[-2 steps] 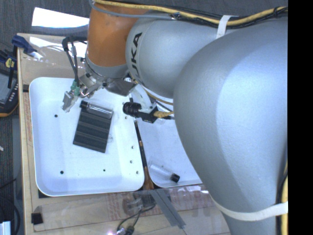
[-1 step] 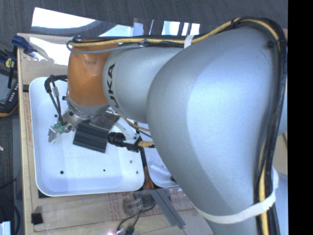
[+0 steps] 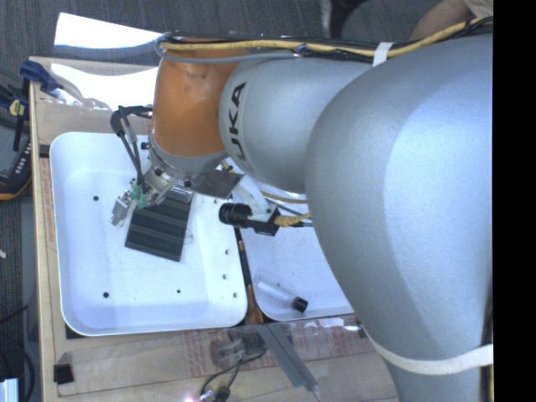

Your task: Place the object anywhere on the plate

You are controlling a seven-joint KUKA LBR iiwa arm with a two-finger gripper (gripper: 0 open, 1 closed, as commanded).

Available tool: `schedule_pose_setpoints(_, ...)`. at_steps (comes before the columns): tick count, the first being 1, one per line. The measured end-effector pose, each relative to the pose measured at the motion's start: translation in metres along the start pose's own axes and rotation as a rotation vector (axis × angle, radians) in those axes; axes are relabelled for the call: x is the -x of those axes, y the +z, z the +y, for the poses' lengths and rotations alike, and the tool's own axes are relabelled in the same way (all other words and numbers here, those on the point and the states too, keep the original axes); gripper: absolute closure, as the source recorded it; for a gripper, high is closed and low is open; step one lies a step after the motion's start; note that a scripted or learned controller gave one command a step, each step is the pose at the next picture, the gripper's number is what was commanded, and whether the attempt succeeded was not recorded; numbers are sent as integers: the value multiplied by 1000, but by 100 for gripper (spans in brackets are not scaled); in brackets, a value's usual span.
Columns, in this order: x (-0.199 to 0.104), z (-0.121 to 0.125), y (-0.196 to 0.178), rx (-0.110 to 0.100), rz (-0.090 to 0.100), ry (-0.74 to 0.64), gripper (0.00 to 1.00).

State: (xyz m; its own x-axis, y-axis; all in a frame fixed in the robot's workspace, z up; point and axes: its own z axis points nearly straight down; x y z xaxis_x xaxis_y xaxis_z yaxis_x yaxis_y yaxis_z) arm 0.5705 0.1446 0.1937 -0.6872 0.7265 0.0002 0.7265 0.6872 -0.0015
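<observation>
Grey two-finger gripper (image 3: 126, 208) sits low in the left shallow white bin (image 3: 92, 300), finger state can't tell, hovering beside the dark ribbed rectangular plate (image 3: 159, 229), probably to drop there; task object not identifiable from here.

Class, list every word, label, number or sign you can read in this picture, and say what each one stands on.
"UKA": black letters on the grey arm, beside its orange band; the start of the word is hidden by the arm's curve.
I find no other text that can be read.
</observation>
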Motion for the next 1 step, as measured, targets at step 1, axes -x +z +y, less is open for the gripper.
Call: schedule_pose_setpoints(1, -10, 47, 22, 1, 0, -126, 0)
